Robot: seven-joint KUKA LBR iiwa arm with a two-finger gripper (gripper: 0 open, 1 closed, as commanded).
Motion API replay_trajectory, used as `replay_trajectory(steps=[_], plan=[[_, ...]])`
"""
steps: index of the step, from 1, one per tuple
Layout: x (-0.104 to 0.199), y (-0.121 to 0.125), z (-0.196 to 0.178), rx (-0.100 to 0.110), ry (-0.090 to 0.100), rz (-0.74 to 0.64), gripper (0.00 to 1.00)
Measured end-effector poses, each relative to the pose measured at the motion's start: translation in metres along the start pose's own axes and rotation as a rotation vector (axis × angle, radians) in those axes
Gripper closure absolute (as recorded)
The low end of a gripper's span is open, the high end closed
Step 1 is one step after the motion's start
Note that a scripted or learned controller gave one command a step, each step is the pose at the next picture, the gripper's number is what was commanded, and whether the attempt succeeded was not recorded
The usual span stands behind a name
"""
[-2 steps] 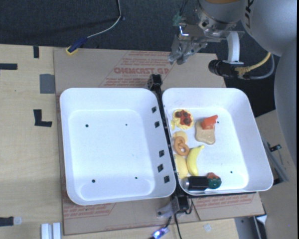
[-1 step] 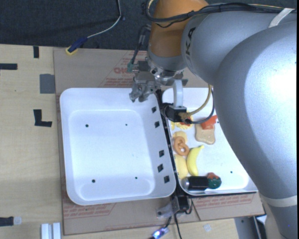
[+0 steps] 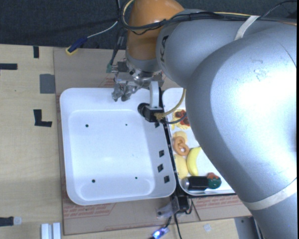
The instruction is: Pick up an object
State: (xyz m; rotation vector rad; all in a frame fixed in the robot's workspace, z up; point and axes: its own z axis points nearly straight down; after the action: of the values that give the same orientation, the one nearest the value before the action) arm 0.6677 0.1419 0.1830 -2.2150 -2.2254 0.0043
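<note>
The gripper hangs over the far rim of the left bin; whether it is spread cannot be told. The banana, lying lengthwise in the right bin, sits right of the left bin.

A curved yellow plastic banana lies in the right bin at lower centre-right of the frame; just above it an orange ring-shaped toy; below it a dark oblong object touching a small green piece.
</note>
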Motion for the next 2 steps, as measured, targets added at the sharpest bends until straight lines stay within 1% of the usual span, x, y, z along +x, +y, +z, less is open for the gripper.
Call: replay_trajectory(steps=[1,2], plan=[[0.012,0.0,0.021,0.001,-0.001,0.003,1.0],[0.027,0.0,0.052,0.002,-0.002,0.002,1.0]])
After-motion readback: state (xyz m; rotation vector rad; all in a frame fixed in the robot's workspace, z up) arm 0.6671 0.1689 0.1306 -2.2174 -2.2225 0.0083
